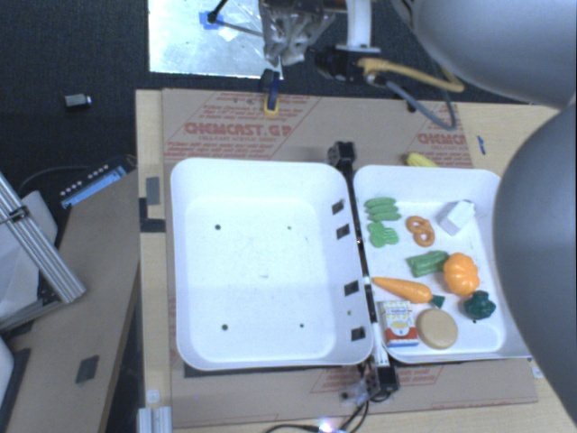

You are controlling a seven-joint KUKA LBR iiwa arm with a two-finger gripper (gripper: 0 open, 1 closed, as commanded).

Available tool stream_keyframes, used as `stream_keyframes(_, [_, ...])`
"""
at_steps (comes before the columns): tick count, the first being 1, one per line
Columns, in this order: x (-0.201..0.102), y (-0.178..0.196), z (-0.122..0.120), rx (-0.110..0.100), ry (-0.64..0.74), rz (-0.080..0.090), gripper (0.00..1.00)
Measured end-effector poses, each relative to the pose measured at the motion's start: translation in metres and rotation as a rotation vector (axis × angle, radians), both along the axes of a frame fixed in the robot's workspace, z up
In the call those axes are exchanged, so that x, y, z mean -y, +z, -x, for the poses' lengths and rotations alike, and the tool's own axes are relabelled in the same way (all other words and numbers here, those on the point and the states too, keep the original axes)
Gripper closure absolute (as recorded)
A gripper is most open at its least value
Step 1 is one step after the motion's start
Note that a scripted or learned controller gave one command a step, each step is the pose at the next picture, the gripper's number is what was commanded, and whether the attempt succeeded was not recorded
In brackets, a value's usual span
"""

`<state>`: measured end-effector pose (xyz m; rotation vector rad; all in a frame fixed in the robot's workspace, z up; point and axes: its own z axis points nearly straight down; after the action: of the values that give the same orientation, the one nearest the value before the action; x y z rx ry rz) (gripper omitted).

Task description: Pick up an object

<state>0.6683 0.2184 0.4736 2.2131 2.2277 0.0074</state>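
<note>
Cardboard sheet under both bins. Aluminium rail far left; small black block on dark floor.

Two bins side by side, the gripper high behind the left one

The gripper hangs behind the left bin. To its right and nearer the viewer, the right bin holds a carrot, a pretzel, a block and a round piece.

The brown cardboard sheet under the bins carries the red printed word "CHEMCAST GP" at its far left, and the same print, partly hidden, at its far right.
</note>
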Motion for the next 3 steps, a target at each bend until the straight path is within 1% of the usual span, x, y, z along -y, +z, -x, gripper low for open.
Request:
stream_keyframes(1, [-0.016,0.021,0.000,0.000,-0.001,0.001,1.00])
stream_keyframes(2, [-0.016,0.048,0.000,0.000,0.000,0.001,1.00])
stream_keyframes(3, [-0.016,0.062,0.000,-0.001,0.000,0.002,1.00])
